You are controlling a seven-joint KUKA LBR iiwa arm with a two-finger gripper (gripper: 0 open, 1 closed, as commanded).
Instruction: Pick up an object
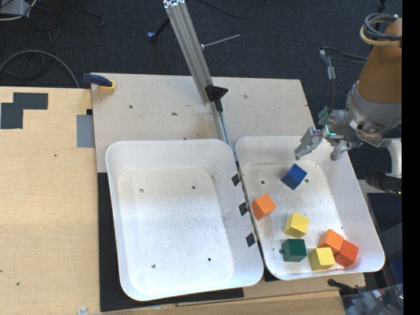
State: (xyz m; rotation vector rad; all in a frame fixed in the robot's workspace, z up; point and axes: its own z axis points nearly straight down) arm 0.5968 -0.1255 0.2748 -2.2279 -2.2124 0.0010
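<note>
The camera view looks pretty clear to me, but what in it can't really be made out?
- Arm: cut off by the top and right edges, so its base is out of frame.
- End effector: small and slanted, so its grip state is unclear.
- Orange block in the right bin: partly hidden behind the yellow block and red block.
- Objects at the bottom right corner: too dark to identify.

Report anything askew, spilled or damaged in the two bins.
Nothing stands out. The blocks, including the blue block and green block, all lie loose inside the right bin; the gripper hovers open above it.
</note>
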